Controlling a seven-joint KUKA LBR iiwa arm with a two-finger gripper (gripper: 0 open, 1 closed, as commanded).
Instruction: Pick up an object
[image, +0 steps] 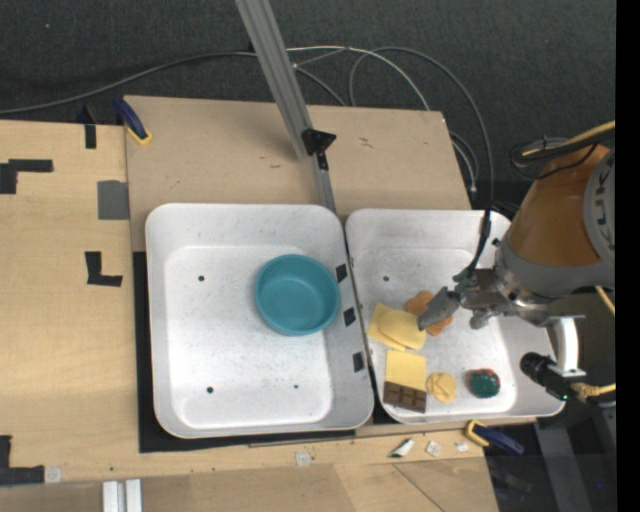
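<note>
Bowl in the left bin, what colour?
Teal blue, plain, no pattern. The bowl sits in the left bin, clearest in the camera view.

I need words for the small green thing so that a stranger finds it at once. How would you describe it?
Look at the right bin of the two white bins. Go to its near edge, toward the right corner. There lies a small round dark green object; the pale yellow lump on its left is similar in size, but this is the only green thing in the bin.

Wooden surface, grey pole at far centre, black cables far right, blue clamp far left.
</note>
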